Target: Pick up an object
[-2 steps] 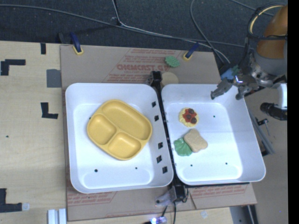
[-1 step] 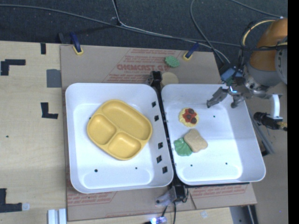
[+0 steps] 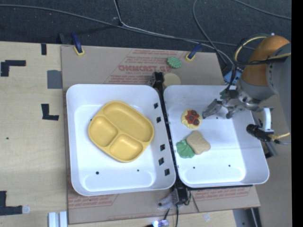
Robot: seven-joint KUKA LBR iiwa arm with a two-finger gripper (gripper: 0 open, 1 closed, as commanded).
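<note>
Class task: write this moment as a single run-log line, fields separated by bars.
end effector above right bin | nothing seen held | pizza toy, bread toy, green toy in bin | yellow tray left bin

Even overhead light, soft focus, no harsh glare

Light falls from above and spreads evenly, so the two white bins (image 3: 78, 126) read bright but a little bluish, while the dark floor (image 3: 142, 4) at the far edge stays dim and grainy. Shadows are faint and short: a thin one hugs the yellow tray (image 3: 121, 130) on its near side, and the arm (image 3: 265, 74) casts a pale grey smudge on the right bin (image 3: 236, 169). Small items look soft and low in detail. The desk (image 3: 28, 141) edges bow slightly toward the frame's corners.
</note>
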